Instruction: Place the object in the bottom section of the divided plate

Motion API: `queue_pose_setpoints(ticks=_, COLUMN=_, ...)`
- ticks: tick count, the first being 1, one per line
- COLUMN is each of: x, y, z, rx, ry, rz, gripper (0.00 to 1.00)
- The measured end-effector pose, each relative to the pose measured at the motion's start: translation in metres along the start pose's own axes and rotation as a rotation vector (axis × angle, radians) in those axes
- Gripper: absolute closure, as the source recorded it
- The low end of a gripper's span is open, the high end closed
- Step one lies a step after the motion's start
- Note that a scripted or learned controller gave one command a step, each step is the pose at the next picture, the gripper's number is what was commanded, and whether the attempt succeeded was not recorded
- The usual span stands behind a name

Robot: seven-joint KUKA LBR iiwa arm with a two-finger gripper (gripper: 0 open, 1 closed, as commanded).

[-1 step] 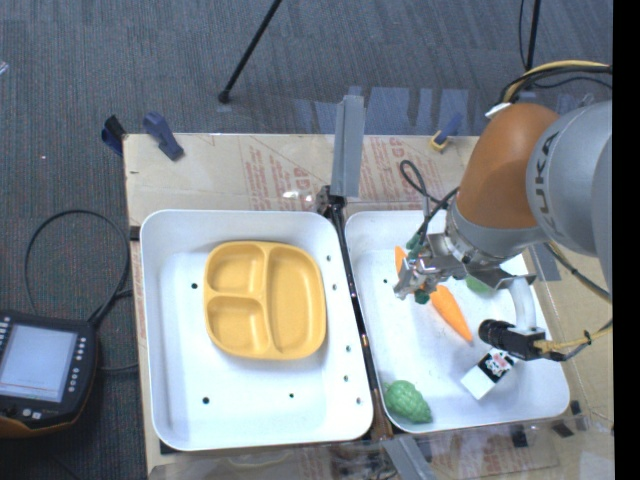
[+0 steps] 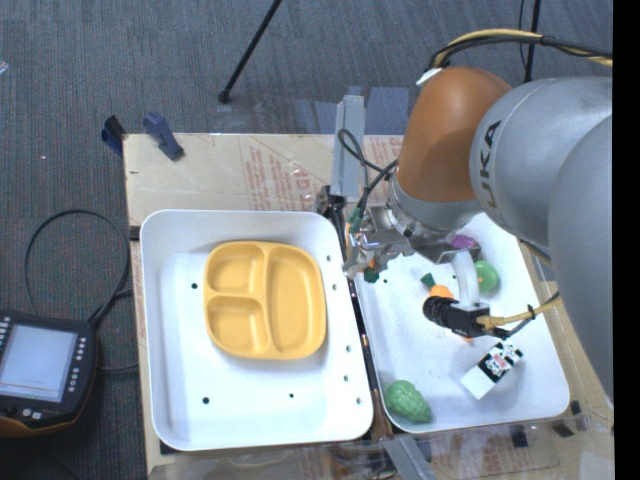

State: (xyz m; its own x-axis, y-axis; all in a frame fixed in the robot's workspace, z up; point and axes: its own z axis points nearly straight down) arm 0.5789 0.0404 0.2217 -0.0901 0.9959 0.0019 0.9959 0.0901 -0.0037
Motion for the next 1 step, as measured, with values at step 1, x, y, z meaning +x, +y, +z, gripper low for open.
queue_pose_setpoints(ticks=1, x=-0.0016, y=-0.0008, z=0.0015, rx=0.003, ry=-0.002, rz=0.001, gripper=0.00)
